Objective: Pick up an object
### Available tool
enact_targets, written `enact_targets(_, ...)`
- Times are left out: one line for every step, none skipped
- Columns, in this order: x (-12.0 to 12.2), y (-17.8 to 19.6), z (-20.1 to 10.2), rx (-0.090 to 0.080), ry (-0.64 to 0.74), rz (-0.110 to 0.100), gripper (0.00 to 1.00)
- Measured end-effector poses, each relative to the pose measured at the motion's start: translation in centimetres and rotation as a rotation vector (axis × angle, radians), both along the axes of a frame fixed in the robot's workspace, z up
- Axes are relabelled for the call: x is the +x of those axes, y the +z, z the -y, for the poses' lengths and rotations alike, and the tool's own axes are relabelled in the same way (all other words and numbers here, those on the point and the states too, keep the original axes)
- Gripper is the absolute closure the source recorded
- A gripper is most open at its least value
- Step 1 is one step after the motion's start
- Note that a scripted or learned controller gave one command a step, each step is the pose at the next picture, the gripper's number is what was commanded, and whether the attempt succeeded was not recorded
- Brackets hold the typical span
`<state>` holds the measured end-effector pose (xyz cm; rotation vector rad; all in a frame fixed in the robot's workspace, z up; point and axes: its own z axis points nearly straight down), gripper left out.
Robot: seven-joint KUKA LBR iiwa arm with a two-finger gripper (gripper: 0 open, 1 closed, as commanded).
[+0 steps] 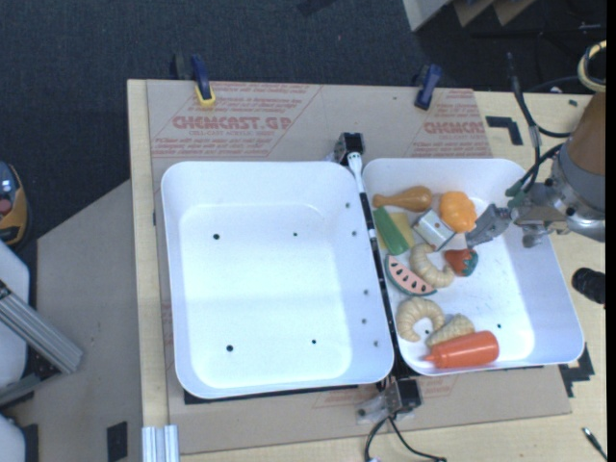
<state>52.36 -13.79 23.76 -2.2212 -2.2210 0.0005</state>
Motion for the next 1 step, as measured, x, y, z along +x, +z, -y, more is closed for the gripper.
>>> enact_targets(5.77,-15.39,-1.40,0.002,0.004,-0.005,0.00)
